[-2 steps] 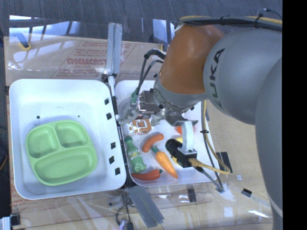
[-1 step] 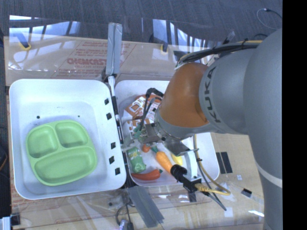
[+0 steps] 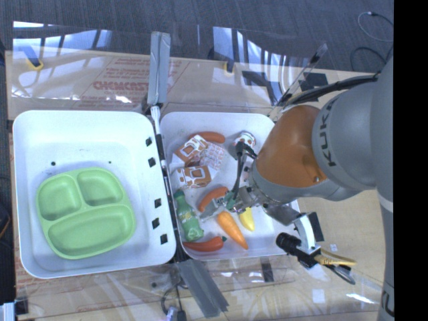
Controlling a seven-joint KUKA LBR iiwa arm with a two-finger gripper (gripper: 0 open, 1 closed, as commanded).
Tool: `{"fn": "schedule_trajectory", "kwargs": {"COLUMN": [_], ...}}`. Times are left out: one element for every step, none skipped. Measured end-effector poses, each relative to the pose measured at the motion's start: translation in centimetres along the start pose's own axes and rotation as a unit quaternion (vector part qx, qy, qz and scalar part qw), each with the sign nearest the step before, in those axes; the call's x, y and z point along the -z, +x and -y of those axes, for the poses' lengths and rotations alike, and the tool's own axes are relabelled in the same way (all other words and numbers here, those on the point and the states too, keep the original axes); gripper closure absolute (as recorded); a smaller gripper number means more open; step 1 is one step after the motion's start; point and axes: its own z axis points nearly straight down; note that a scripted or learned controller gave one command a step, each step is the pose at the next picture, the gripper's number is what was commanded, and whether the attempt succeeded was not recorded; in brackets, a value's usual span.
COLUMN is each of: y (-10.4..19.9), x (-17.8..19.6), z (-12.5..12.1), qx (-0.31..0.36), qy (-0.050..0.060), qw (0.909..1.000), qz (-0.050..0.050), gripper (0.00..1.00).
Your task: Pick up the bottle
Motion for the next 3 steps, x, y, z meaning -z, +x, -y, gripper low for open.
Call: {"fn": "schedule_trajectory", "kwargs": {"y": [-1.7, -2.8, -1.8], "x": [6.2, -2.9, 6.6], "z": [-8.4, -2.8, -9.7], "qx": [-0.068, 0.022, -0.019], "qy": [-0.001, 0.0, -0.002], "qw": [0.9977, 0.9998, 0.9998], "qz": [0.001, 0.0, 0.001], "gripper": [0.0, 0.0, 0.0]}}
